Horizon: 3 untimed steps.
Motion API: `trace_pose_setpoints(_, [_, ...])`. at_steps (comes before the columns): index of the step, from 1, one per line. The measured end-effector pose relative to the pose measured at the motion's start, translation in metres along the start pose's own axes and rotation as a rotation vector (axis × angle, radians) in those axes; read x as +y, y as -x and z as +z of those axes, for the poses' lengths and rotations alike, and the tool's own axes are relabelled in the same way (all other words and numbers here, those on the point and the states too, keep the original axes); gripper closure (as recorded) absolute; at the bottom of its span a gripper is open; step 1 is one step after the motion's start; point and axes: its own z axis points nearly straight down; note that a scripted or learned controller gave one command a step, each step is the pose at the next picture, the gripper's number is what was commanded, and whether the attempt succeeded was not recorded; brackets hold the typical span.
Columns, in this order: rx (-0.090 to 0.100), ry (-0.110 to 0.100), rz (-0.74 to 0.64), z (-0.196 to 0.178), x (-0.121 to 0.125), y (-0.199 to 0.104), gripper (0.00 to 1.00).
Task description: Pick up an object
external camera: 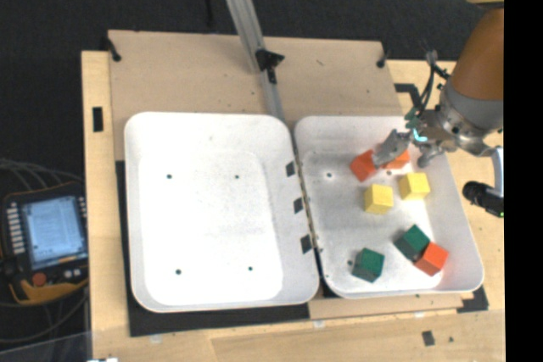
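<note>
My gripper (409,150) hangs low over the back of the right bin (339,140), with its fingers spread open. The left finger (391,151) lies across an orange block (363,166), and a bit of orange shows between the fingers. Whether the block is gripped I cannot tell. Two yellow blocks (379,198) (414,185) lie just in front of the gripper. Nearer the front of the bin are two green blocks (369,264) (413,241) and a red-orange block (433,258).
The left bin (208,208) stands beside the right one, joined at a hinged middle edge (303,208). A slanted metal rail (242,4) rises behind the bins. A handheld control pendant (47,233) lies off the bench at left.
</note>
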Motion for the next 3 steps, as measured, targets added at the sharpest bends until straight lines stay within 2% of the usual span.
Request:
trace_pose_setpoints(1, [-0.001,0.005,-0.001,-0.002,0.001,0.0,0.0])
trace_pose_setpoints(2, [-0.003,0.001,0.002,0.04,0.003,0.002,0.0])
trace_pose_setpoints(3, [-0.003,-0.002,0.004,0.102,0.0,0.005,0.0])
